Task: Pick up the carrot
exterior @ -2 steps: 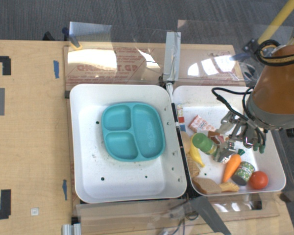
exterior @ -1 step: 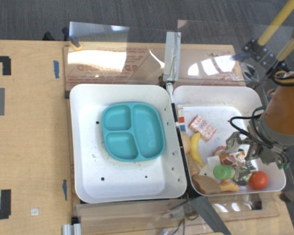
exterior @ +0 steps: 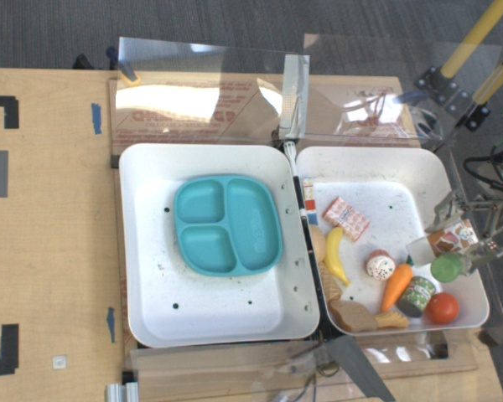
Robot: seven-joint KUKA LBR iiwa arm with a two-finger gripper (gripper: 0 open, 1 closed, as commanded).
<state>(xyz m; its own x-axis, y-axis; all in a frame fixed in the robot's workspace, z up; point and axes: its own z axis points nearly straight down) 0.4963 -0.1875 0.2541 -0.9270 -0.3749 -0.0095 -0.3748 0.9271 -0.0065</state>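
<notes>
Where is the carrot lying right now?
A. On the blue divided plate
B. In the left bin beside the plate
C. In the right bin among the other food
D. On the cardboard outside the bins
C: the carrot lies in the right bin, between a small round pastry and a green can.

Dark grey carpet (exterior: 235,7) lies beyond the tan cardboard-covered bench (exterior: 42,224).

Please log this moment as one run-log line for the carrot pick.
carrot: lying in right bin, between white ball and green can | teal divided plate: left bin | pick: not yet done
</notes>
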